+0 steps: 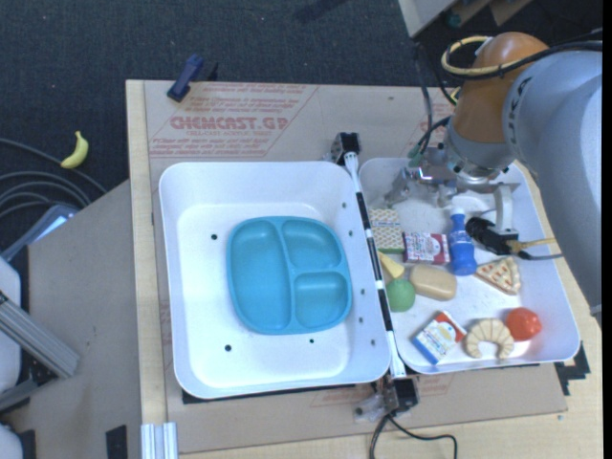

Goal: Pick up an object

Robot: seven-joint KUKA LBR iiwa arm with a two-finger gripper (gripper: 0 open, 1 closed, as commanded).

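My gripper hangs over the far end of the right bin, its two silver fingers spread open with bare bin floor between them. Just in front of it lie a maroon packet and a blue bottle. Closer to the front sit a yellow block, a green ball, a pizza slice, a red tomato, a croissant and a small carton. A checkered piece rests by the bin's left wall.
The left bin holds a blue divided plate. A ridge with black clips separates the two bins. The grey arm with its orange band comes in from the upper right, over the right bin's far corner.
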